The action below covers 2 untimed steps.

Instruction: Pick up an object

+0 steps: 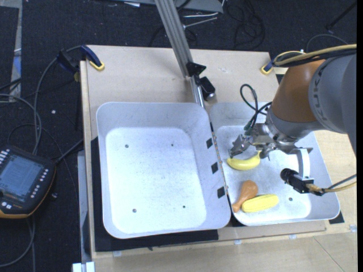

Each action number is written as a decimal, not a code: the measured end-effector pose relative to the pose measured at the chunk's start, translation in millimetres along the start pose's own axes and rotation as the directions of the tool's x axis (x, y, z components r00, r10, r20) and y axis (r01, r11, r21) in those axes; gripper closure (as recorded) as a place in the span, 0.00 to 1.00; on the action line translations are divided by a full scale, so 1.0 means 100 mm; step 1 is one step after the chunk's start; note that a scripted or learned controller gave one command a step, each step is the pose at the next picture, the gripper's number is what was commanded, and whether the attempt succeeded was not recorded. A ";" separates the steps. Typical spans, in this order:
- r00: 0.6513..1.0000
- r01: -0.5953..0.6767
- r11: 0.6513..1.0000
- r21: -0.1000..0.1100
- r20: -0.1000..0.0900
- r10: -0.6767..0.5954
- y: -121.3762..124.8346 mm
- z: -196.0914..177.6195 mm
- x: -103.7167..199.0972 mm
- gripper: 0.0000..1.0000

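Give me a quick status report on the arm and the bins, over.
Gripper low in right bin, right above the banana. Grasp unconfirmed. Orange drumstick toy and yellow block lie close together nearer the front, clear of the gripper.

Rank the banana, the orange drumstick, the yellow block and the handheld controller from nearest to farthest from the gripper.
From the gripper:
1. Banana, just below it in the right bin.
2. Orange drumstick, lower in that bin.
3. Yellow block, beside the drumstick, slightly farther; close call.
4. Handheld controller, on the floor at far left.
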<state>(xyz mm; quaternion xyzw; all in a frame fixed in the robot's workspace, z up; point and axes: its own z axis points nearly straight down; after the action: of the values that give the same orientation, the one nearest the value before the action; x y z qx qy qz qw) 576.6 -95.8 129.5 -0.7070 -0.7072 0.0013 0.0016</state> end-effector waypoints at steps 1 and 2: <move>1.000 0.000 1.000 -0.005 0.000 0.000 0.01 -0.12 0.00 1.00; 1.000 0.000 1.000 -0.008 0.001 0.000 0.06 -0.55 0.00 1.00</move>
<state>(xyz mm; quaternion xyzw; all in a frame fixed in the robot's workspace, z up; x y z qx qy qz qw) 583.2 -95.9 184.7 -0.7070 -0.7072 -0.0011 -0.0014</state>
